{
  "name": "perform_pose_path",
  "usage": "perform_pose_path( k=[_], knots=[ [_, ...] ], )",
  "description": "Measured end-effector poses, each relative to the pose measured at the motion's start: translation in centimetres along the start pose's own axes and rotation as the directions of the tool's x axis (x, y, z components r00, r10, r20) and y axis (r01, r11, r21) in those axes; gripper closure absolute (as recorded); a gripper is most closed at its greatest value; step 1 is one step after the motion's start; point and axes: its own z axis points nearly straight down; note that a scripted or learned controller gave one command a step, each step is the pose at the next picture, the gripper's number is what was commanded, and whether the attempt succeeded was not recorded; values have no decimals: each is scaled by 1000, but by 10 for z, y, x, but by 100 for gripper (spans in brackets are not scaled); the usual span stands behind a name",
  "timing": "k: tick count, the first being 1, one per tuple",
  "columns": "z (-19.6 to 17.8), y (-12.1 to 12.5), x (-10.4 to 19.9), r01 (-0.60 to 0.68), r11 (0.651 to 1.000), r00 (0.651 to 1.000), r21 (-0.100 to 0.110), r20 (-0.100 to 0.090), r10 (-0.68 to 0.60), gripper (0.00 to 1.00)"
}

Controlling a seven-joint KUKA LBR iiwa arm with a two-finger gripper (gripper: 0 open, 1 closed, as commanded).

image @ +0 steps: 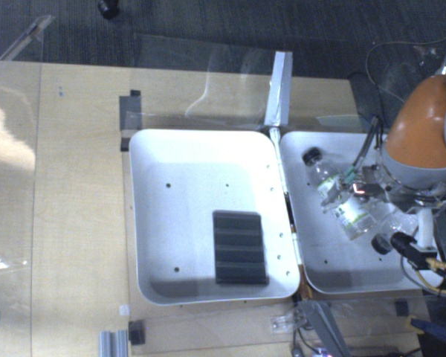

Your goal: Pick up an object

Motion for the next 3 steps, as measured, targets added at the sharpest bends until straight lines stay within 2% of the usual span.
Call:
perform_pose_path(
  k=[1,2,3],
  knots=[
    [28,12,-34,-178,984,984,-4,0,178,0],
    [87,80,-38,6,1000,1000,17,-7,-6,0],
    [91,103,-45,109,991,994,83,-33,-107,0]
  ],
)
